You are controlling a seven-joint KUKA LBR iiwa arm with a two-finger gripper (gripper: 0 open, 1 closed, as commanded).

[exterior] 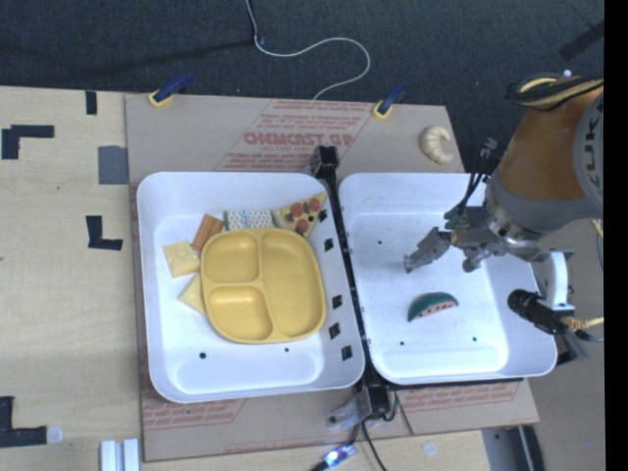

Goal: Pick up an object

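Over two white bins (157, 263), one claw (453, 253) spread wide, one watermelon slice (433, 306) below, one yellow divided plate (263, 285) left

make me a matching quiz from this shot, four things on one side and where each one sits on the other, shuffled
Things:
1. yellow divided plate
2. watermelon slice toy
3. end effector
4. cream-coloured lump

Places:
A. on the cardboard beyond the right bin, outside both bins
B. in the left bin, over a few flat pieces
C. over the right bin, up and left of the slice
D. on the floor of the right bin, toward its near side

Pairs: 1-B, 2-D, 3-C, 4-A
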